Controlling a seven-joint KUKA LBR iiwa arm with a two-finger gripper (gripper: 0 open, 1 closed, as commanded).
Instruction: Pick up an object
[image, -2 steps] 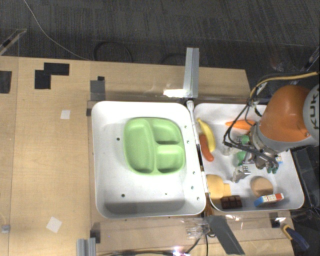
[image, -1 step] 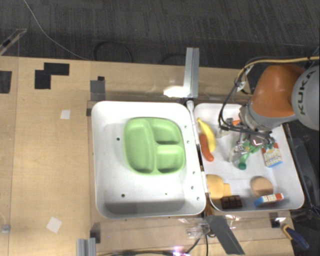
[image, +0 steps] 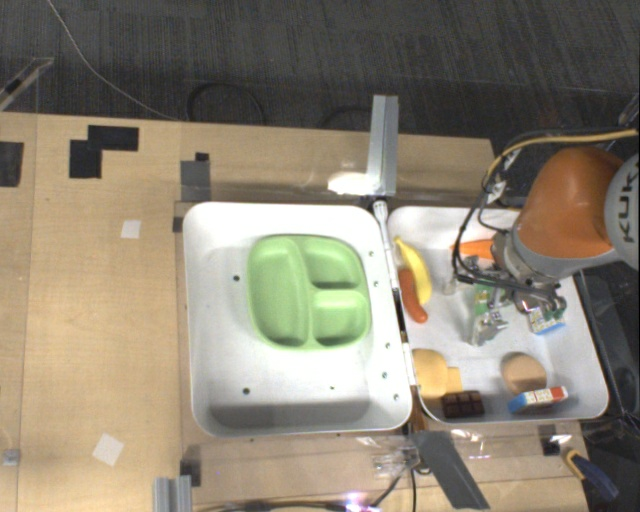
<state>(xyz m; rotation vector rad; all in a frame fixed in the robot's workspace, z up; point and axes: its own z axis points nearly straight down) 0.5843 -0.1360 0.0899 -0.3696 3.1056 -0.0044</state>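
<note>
Arm over right white bin.
You see gripper low between yellow banana & round tan bun; can't tell its state.

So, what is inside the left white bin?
The left white bin holds one thing: a green tray with three compartments, lying flat near its middle. Nothing lies in the compartments. Whatever is under the tray cannot be seen, because the tray covers it.
</note>
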